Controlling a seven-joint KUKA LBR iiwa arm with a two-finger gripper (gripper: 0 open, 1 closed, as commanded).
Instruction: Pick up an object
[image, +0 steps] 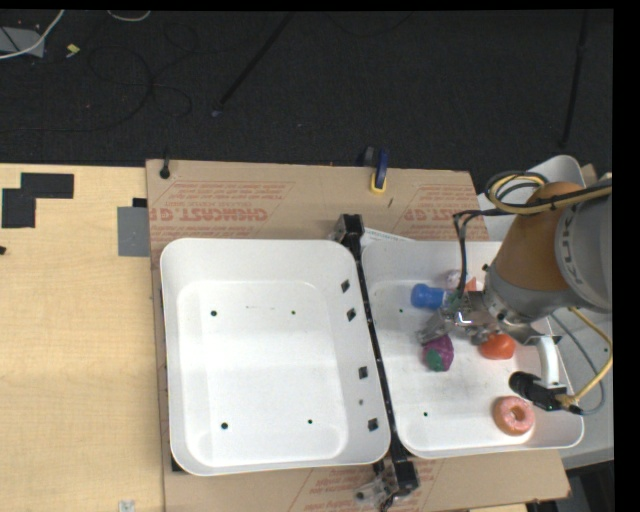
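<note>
The purple toy (438, 352), dark magenta with a touch of green on it, lies in the right bin (440, 425), near that bin's middle and a little toward the divider. The gripper (452, 322) is right above it, its metal tip reaching down to the toy's upper edge; whether the fingers are spread or closed cannot be told from this slant, and nothing shows the toy between them. Just above and left of the gripper sits a blue piece (427, 296), close to it. To the right of the purple toy, near it but apart, lies an orange-red ball (497, 347), partly under the arm's wrist. Farther toward the bin's near right corner rests a pink ring (514, 415), with a black part of the arm's cabling just above it. The arm (545, 262) comes in from the right, its orange band above the grey wrist, with cables looped around it. The left bin (190, 350) stands beside the right one, joined by black clips along the shared edge. Both bins rest on a brown cardboard sheet (260, 205) on the pale wooden surface (70, 380).
</note>
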